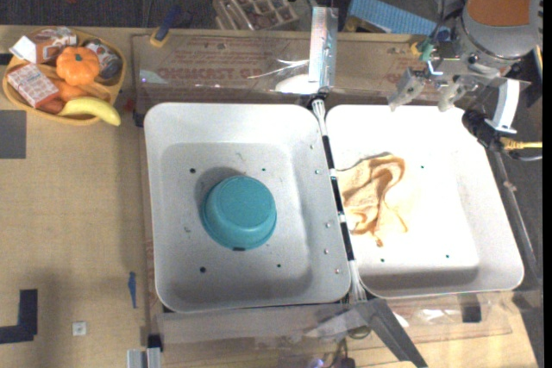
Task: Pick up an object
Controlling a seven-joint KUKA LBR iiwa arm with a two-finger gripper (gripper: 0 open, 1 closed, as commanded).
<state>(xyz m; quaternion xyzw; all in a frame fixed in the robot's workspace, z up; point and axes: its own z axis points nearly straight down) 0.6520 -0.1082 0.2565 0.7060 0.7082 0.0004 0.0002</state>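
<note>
Hand (424, 90) hovers open and empty above the right bin's far rim; the tan cloth (373, 194) lies below it. Limp fabric could slip from a shallow pinch.

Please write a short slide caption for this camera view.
Gripper open above right bin holding tan cloth; teal bowl in left bin.
</note>
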